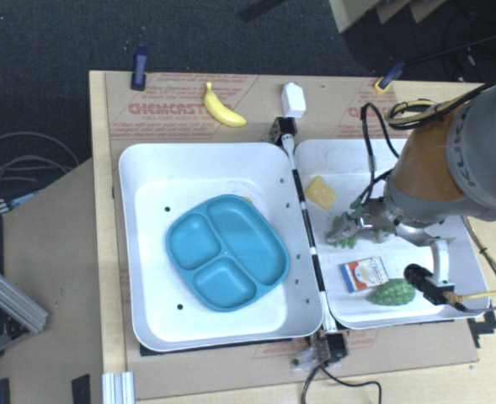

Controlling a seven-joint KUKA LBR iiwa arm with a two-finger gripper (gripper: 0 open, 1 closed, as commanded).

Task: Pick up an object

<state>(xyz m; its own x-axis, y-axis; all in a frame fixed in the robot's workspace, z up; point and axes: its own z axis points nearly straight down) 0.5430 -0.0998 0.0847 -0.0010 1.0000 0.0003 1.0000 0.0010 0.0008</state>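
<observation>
Gripper point(342, 228) hangs low near the right bin's point(349, 160) left wall.

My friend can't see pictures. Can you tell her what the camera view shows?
A grey and orange robot arm reaches its pincer into the right white bin, near a yellow block, a small card and a bumpy green toy. The left bin holds a blue divided tray. A toy banana lies on the bench behind.

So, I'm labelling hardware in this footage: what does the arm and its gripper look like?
The arm is bulky and rounded, grey with an orange band above the wrist. Black cables loop beside it. The gripper is small, metallic grey with dark parts.
</observation>
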